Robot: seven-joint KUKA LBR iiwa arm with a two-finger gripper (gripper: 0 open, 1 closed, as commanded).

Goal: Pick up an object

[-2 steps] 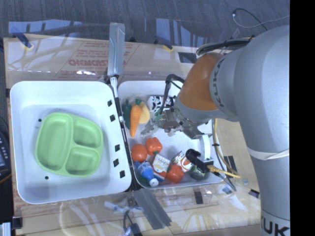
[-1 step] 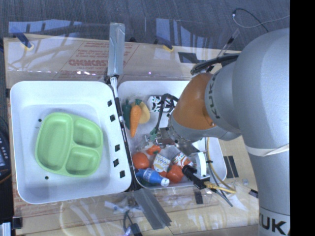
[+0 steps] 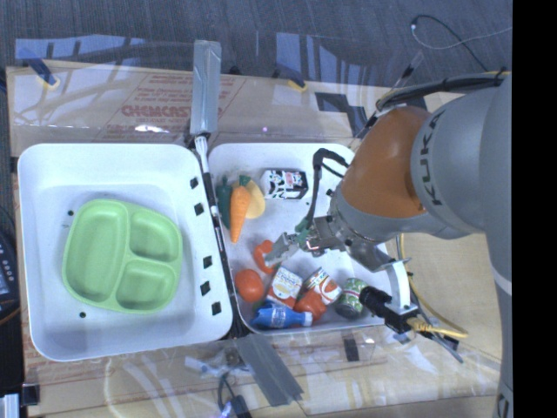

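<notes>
The right bin (image 3: 261,157) holds several toy foods. An orange carrot (image 3: 238,209) lies beside a yellow fruit (image 3: 255,200) near the left wall. A black-and-white cow-patterned carton (image 3: 285,183) sits at the back. My gripper (image 3: 289,246) hangs low over the bin's middle, pointing left. Its tip is just right of a small red-orange piece (image 3: 264,254). Nothing shows in its grasp. The arm's orange band (image 3: 387,177) hides the bin's right part.
Along the front lie an orange tomato (image 3: 248,284), a red-and-white carton (image 3: 285,286), a red bottle (image 3: 316,293), a blue bottle (image 3: 280,318) and a green can (image 3: 352,296). The left bin (image 3: 43,172) holds a green divided plate (image 3: 122,255). A black divider (image 3: 211,225) separates the bins.
</notes>
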